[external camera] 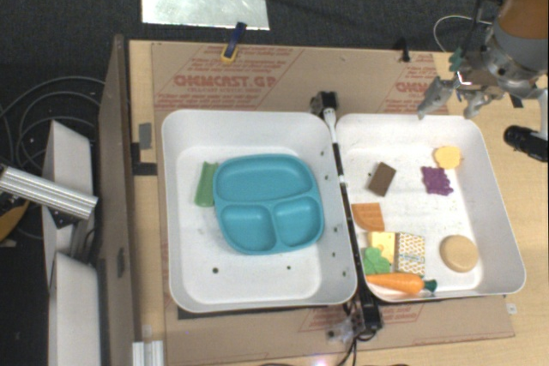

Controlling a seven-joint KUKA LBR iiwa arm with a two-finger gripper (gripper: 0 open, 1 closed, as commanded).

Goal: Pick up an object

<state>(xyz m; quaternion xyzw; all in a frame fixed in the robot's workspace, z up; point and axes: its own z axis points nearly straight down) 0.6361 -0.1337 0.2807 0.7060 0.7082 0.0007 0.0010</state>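
Claw (452, 101) hangs above the far rim of the right bin (493, 210), fingers spread, nothing between them. Nearest pieces below: yellow round piece (446, 157) and purple grapes (437, 180), just beside each other. Further in: brown block (382, 178), orange cracker (367, 215), tan disc (459, 253), carrot (395, 282) at the near rim. All look like light, stiff plastic toys, likely slick. Best candidate by my judgement: brown block, lying apart from its neighbours; grip across its short sides. Left bin (180, 210) holds a teal tray (268, 203).
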